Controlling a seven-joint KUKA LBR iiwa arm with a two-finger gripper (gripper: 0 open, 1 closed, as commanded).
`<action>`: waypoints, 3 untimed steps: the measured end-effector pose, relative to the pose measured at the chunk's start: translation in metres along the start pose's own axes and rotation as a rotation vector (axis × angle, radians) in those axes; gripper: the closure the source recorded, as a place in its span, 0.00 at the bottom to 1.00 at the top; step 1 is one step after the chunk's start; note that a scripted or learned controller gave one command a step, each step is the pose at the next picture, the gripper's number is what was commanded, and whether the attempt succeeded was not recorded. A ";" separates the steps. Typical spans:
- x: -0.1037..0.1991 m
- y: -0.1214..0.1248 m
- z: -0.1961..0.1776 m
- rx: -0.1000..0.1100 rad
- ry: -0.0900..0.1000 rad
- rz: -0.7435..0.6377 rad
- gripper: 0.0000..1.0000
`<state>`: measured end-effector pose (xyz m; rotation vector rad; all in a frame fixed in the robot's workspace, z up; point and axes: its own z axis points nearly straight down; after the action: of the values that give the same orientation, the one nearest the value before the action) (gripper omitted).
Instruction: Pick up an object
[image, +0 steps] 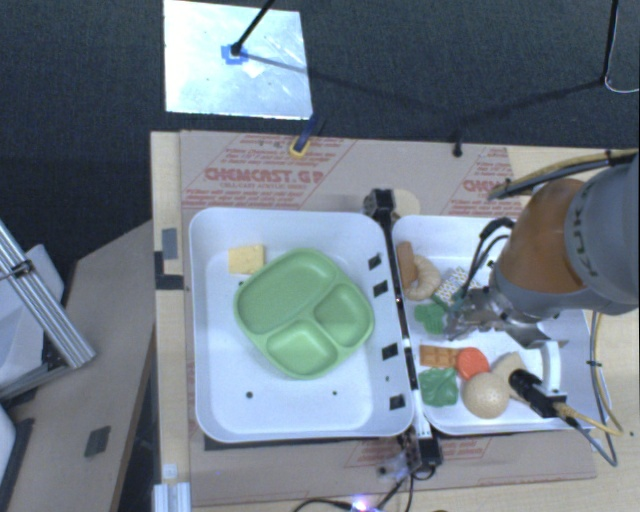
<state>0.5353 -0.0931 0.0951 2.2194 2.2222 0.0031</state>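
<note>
From the camera view, the arm (560, 250) reaches in over the right bin (470, 228), its gripper (462, 318) low among the objects near a green piece (432, 318) (whether it is wide, narrow or gripping, I cannot tell). A cracker (437, 355), orange piece (472, 361) and beige ball (485, 395) lie close by. The left bin (215, 400) holds a green tray (303, 312). Nothing appears lifted, so the pick looks unfinished: grasp and raise remain.

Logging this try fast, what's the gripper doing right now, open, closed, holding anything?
Gripper: low in the right bin over the green item; open or closed cannot be told, and no object is visibly held.
</note>
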 end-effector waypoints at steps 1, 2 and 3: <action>0.005 0.008 -0.046 -0.002 -0.001 -0.003 1.00; 0.005 0.018 -0.106 -0.005 -0.002 -0.003 1.00; 0.005 0.019 -0.130 -0.001 -0.001 -0.003 1.00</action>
<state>0.5538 -0.0884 0.2250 2.2151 2.2249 0.0027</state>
